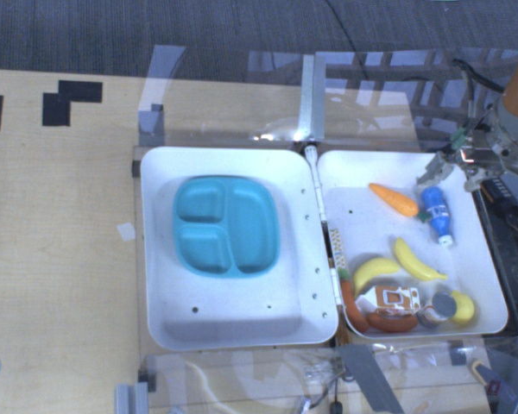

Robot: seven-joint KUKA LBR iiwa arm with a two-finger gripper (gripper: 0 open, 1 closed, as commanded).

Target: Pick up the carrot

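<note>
Carrot (394, 199) lies alone near the top of the right bin (492, 266), beside a blue bottle (435, 212), so it is easy to reach. Tool (456, 164) hangs spread apart with nothing in it above the bin's far corner, holding off before it goes down.

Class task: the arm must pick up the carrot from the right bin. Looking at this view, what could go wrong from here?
1. The blue bottle lies close beside the carrot, between it and the gripper, so the gripper may knock or grab it instead.
2. The carrot is thin and lies flat on the right bin, so it could slip from a grasp.
</note>
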